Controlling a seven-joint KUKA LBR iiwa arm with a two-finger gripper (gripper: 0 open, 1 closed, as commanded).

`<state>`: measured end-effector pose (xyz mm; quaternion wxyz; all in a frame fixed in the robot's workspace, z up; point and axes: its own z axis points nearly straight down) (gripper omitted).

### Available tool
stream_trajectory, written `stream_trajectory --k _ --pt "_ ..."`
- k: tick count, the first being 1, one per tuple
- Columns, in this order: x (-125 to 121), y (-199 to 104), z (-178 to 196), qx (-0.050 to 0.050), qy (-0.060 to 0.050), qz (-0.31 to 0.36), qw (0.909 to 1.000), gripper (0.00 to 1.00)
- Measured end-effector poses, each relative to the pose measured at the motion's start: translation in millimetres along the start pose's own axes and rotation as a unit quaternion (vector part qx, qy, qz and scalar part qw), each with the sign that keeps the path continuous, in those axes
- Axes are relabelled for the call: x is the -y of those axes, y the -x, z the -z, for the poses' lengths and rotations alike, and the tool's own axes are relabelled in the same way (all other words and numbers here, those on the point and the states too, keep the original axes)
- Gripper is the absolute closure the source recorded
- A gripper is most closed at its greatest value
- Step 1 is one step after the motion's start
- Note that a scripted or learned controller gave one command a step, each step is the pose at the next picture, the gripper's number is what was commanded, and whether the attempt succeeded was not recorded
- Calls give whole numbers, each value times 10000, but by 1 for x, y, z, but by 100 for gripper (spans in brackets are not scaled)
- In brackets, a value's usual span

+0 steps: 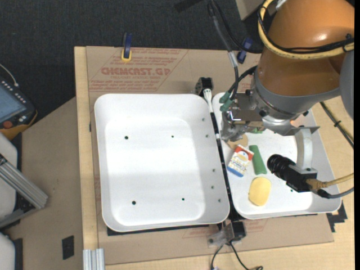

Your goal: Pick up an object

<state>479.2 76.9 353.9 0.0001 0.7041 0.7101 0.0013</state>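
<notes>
Hand [235, 129] sits low over the far left corner of the right bin [320, 204], close to the rim shared with the left bin [152, 162]. The wrist housing covers it from above, so it cannot be told whether the hand is open or closed. Nothing is seen gripped.

Candidates, all in the right bin:
- small carton [239, 162], white with red and blue print. It is just beside the hand on its near side and lies at a slant by the shared rim.
- green stick [257, 160], touching or nearly touching the carton on the side away from the rim.
- yellow lump [260, 190], rounded, farther from the hand toward the near rim and apart from the other two.

Handling, judged:
- The carton looks light and thin-walled, likely to crush under a hard squeeze. Best taken across its two short flat sides.
- The stick looks stiff, slim and smooth. It would be taken at mid-length across its width, and it may roll.
- The lump has curved sides and may slip unless held across its widest part.

The carton is the nearest pick, but the stick crowds one side of it and the bin wall the other, so there is little room.
</notes>
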Motion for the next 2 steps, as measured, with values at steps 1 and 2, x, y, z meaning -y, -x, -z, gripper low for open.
stream_trajectory --k 1,2 --pt "2 116 -29 23 -30 -109 9999 100" --pt "0 78 0 8 13 -26 10000 100"
